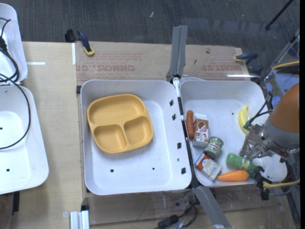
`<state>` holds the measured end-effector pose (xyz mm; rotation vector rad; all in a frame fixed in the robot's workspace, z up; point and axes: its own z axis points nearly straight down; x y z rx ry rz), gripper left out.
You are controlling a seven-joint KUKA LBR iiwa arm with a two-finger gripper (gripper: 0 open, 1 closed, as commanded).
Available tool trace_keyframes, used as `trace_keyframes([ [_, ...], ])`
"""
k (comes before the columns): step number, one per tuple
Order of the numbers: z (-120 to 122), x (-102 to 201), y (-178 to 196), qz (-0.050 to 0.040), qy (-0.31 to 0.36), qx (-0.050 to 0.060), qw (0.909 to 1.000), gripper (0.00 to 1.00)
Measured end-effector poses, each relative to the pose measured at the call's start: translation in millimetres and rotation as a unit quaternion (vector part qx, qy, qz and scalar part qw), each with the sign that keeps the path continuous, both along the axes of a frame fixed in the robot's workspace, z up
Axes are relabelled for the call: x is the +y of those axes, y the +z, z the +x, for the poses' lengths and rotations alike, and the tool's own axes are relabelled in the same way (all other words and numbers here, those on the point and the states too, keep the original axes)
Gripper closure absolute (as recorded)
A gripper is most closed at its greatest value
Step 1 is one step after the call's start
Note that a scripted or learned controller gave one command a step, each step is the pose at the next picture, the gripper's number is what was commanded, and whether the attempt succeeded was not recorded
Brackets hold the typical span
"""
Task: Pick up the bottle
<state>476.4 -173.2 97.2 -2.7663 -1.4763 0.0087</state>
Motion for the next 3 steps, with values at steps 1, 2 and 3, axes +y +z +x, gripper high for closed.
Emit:
trace_keyframes([
  [1, -0.3, 0.1, -0.3, 0.0, 0.0, 0.0, 1.0, 0.0],
  [2, -0.8, -0.5, 6.7, 0.0006, 0.001, 0.003, 1.0, 1.0],
  [3, -0.8, -0.5, 6.7, 0.0006, 0.0, 0.003, 1.0, 0.0],
])
